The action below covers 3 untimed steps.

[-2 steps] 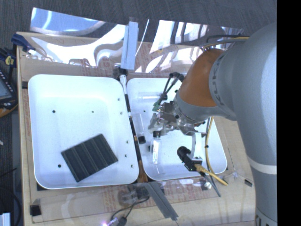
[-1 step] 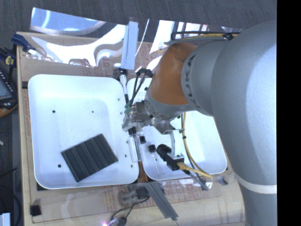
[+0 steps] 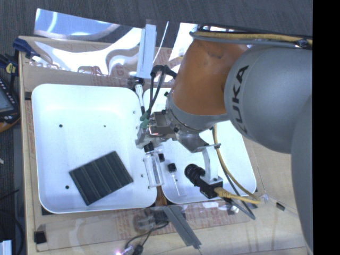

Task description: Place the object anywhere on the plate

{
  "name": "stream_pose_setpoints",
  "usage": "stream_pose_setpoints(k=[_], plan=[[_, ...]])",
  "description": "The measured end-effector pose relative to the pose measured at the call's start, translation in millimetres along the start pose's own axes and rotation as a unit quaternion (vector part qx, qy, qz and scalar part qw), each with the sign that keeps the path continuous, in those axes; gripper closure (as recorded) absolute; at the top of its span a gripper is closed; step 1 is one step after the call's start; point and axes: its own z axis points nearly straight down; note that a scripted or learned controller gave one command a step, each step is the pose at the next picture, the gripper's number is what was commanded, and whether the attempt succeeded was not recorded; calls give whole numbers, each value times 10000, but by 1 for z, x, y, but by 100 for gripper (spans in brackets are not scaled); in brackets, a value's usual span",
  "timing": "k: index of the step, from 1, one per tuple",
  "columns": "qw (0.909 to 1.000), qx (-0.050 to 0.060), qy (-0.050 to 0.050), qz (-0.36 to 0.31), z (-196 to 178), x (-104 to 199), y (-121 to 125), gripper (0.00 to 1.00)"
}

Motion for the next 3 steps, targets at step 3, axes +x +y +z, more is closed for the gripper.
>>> stream_pose_setpoints(k=[3], plan=[[9765, 14, -2, 2157, 79, 75, 4, 100]])
